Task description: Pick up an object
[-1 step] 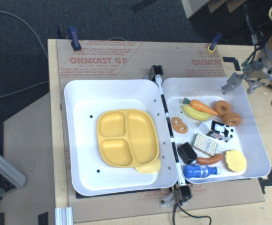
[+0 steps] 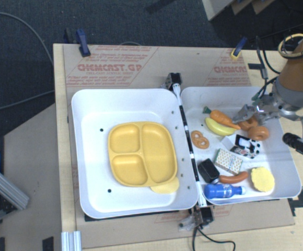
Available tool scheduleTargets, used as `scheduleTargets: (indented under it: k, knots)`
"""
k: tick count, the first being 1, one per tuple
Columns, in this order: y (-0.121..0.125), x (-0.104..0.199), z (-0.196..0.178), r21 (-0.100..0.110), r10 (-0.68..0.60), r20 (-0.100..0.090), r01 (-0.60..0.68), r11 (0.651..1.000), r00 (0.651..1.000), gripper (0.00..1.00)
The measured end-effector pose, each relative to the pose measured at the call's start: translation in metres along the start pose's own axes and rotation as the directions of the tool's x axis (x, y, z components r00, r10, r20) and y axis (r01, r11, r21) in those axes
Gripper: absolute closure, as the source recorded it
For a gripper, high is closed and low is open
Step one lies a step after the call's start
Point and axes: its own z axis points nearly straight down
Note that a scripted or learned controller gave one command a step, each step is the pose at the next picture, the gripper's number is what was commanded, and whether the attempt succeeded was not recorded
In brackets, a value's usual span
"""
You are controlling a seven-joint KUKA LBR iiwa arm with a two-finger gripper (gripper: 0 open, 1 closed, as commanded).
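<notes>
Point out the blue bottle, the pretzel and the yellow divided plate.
blue bottle [image 2: 220, 191]: camera view, middle of its body.
pretzel [image 2: 199, 138]: camera view, its centre.
yellow divided plate [image 2: 141, 153]: camera view, central divider.

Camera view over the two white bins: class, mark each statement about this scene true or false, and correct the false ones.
1. The yellow divided plate lies in the left bin. True.
2. The blue bottle stands upright in the left bin. False: it lies on its side near the front edge of the right bin.
3. The banana and carrot lie next to each other. True.
4. The pretzel sits on the yellow divided plate. False: it lies in the right bin, close to the divider.
5. The tool is over the left bin. False: it is over the right bin.
</notes>
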Motion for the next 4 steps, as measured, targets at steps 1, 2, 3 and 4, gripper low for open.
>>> scheduleTargets:
  k: [1, 2, 3, 4]
  knots:
    - [-0.0135, -0.0002, -0.0014, -0.007, -0.001, 0.003, 0.001, 1.0, 1.0, 0.0]
    - [-0.02, 0.0001, 0.0006, -0.01, -0.002, 0.004, 0.002, 1.0, 1.0, 0.0]
    - [-0.0221, -0.001, -0.0068, -0.004, -0.003, 0.007, 0.003, 1.0, 1.0, 1.0]
    - [-0.022, 0.0003, -0.0065, -0.003, -0.003, 0.004, 0.003, 1.0, 1.0, 0.0]
